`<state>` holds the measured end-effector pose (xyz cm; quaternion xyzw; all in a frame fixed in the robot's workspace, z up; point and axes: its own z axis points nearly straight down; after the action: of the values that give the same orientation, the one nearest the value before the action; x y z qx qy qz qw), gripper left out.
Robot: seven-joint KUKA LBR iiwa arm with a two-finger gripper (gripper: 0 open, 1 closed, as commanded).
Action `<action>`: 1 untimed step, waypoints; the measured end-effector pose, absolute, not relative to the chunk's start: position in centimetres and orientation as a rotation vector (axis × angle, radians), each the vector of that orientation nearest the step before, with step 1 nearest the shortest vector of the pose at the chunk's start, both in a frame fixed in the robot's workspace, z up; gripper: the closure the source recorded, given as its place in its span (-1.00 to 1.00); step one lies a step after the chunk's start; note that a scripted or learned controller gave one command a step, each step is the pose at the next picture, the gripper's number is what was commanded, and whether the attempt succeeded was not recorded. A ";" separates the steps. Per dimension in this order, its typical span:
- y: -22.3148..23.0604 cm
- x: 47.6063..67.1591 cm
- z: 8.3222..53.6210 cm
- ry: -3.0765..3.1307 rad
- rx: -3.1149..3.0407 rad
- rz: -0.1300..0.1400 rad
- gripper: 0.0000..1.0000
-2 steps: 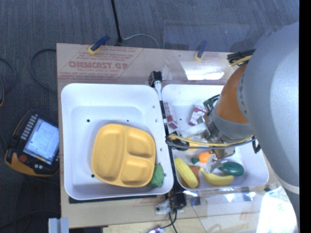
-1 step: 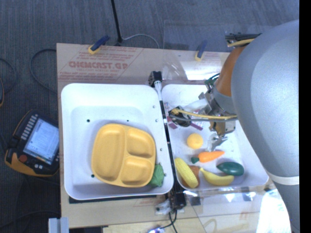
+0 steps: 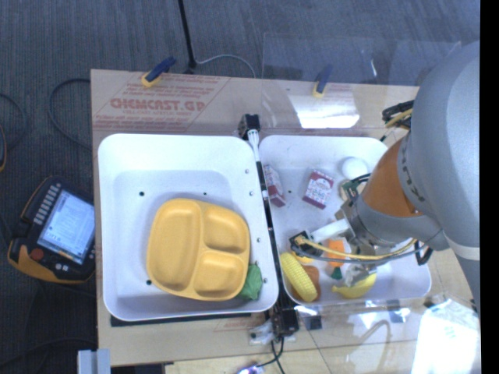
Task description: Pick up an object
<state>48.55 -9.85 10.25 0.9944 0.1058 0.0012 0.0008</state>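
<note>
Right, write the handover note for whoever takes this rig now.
Gripper: low in the right bin, among the toy food; whether it holds anything cannot be told.
Right bin: corn cob, orange piece, yellow piece, red packet, white ball.
Left bin: yellow divided tray, green item at its corner.
Done: arm is down at the objects.
Left: confirm a grasp and lift one object.

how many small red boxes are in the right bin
2. One red box lies in the bin's middle toward the back; the other red box lies against the left wall. The arm may hide more.
</note>
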 end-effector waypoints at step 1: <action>-10.4 54.9 8.9 0.317 3.127 -0.008 -1.00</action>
<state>54.88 -10.39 8.93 0.9949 0.1008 -0.0025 -0.0007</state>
